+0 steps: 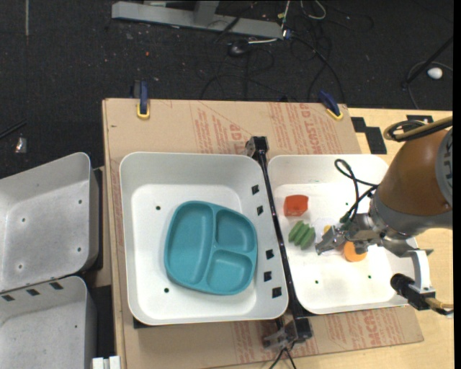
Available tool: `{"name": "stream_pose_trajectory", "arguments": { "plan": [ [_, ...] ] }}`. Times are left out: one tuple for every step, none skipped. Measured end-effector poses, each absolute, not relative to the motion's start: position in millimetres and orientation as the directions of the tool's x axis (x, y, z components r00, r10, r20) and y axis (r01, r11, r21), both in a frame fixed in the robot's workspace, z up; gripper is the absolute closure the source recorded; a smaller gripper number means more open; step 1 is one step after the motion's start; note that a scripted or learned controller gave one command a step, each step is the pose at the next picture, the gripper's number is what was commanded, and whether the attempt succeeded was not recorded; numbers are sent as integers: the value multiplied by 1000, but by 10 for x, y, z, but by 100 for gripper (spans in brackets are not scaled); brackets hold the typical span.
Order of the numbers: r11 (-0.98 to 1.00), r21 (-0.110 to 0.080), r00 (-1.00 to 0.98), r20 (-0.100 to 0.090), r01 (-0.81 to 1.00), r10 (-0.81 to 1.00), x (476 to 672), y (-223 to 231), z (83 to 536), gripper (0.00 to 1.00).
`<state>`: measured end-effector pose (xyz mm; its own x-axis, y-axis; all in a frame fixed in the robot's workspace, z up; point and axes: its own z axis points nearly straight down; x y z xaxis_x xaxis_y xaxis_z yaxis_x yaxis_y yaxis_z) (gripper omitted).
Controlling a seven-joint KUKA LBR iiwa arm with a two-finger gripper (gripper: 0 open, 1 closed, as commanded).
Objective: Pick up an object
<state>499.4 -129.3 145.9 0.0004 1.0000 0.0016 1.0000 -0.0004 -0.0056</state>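
Two white bins side by side on a cardboard-topped bench, left bin (137, 216) and right bin (317, 288), split by a black divider strip (272, 223) with small black clips along it.

Left bin: just one teal divided plate (211, 247), three compartments, sitting roughly dead centre.

Right bin: three small things, all bunched at about 9 o'clock of that bin's middle. One red-orange block (296, 205) toward 11 o'clock. One green piece (302, 234) just below it, near but apart. One orange round thing (354, 251) to the green piece's 3 o'clock, partly tucked under the arm's wrist.

Gripper (328, 242) reaching in from 3 o'clock, tips low over the bin floor between the green piece and the orange round thing, just beside both. Too small and dark to tell how the fingers stand, and can't make out anything held. Black cable (348, 180) looping off the wrist toward 12 o'clock. Bulky orange and grey arm (418, 187) covering the bin's right rim.

Around the bench: two clamps with yellow tips at the board's far edge, one at 11 o'clock (142, 101) and one at 1 o'clock (330, 105). Two more white trays (43, 216) off at 9 o'clock, perforated-looking, lying on a dark speckled floor (57, 58). Grey metal bar (194, 18) and loose cables at 12 o'clock
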Motion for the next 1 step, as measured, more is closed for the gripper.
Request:
{"name": "stream_pose_trajectory", "arguments": {
  "plan": [
    [-2,-6,2,2,1000,1000,4981,-1284,920,0]
  ]
}}
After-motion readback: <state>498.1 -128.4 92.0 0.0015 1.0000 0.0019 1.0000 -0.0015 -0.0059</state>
